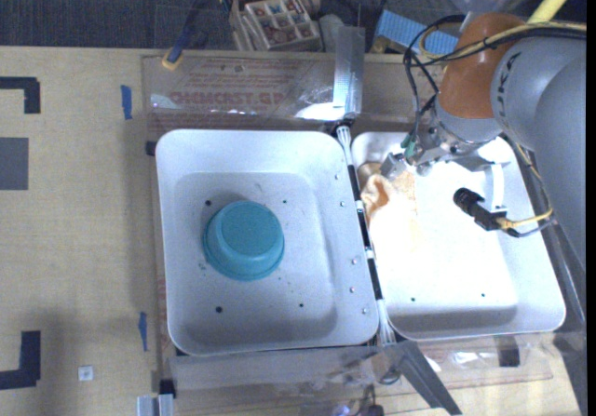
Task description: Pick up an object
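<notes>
Grey arm's tool [402, 161] sits upper right of centre, touching a crumpled tan-orange cloth [380, 193] in the right white bin [466, 312] — grip unclear. Round teal plastic bowl [244, 239] — left white bin [186, 163].

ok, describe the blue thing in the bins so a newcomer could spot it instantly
Of the two white bins side by side, take the left bin. Roughly at the middle of its floor sits a teal bowl, round and apparently upside down. It is the bin's one large object, far from the tan object near the gripper in the right bin.
</notes>
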